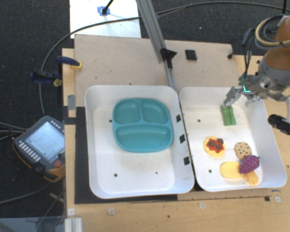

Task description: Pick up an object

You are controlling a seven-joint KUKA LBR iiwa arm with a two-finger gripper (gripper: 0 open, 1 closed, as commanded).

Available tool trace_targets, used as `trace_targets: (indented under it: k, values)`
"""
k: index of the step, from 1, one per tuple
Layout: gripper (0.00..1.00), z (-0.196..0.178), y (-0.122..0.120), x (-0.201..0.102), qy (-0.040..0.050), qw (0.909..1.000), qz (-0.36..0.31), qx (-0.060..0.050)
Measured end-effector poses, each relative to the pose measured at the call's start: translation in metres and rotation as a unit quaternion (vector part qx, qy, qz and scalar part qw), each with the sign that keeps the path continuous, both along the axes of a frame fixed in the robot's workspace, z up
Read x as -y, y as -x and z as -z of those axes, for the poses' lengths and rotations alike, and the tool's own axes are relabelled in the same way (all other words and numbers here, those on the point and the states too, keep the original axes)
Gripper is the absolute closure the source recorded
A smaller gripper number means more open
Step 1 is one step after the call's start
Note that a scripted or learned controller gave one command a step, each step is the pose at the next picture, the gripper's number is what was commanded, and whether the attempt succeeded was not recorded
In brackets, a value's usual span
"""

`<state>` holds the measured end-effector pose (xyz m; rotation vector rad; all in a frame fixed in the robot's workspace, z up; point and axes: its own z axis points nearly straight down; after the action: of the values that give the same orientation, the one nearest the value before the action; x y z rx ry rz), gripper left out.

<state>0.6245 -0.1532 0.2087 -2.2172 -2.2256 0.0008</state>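
Over right white bin, gripper hangs just above flat green stick-shaped toy, likely lining up; finger state unclear.

Counts: two bins, one plate, six food items, one arm.

Two white bins sitting side by side: left bin, right bin. One teal divided plate lying in the left bin. Right bin holding six toy foods: one green stick, one small pizza, one cookie, one purple grape bunch, two yellow pieces. One gripper hanging over it. One handheld control pad lying off the bench.
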Motion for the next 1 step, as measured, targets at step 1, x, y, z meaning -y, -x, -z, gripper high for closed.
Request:
trace_targets:
  k: [1]
  values:
    - [0.0,-0.0011,-0.0006,0.0,0.0002,1.0,0.0,0.001]
